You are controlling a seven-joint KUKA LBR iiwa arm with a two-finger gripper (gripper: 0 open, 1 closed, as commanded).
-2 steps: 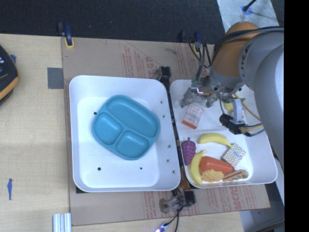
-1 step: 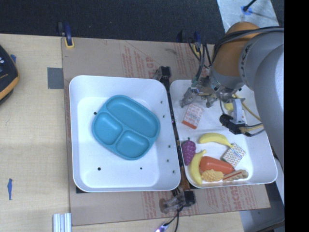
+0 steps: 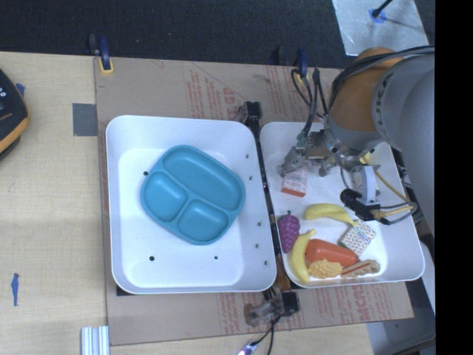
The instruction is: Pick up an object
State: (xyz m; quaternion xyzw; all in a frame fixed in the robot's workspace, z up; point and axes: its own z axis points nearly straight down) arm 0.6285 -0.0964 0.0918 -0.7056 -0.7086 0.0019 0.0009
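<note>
My gripper (image 3: 305,168) hangs low over the far left part of the right bin (image 3: 403,261), its fingers apart and nothing visible between them. A small white and red-orange packet (image 3: 294,186) lies on the bin floor just in front of the left finger. Nearer the front of this bin lie a purple grape bunch (image 3: 287,231), a small yellow banana (image 3: 330,212), a larger yellow banana (image 3: 298,259), a red-orange pepper (image 3: 330,251), a speckled white box (image 3: 358,237) and a tan stick-shaped piece (image 3: 361,270). The grey arm with its orange band (image 3: 358,98) covers the bin's far right corner.
The left bin (image 3: 126,265) holds a blue divided plate (image 3: 194,194) lying flat at its middle. Cables (image 3: 380,209) trail from the wrist over the right bin's right side. A yellow and black device (image 3: 9,117) sits at the bench's left edge.
</note>
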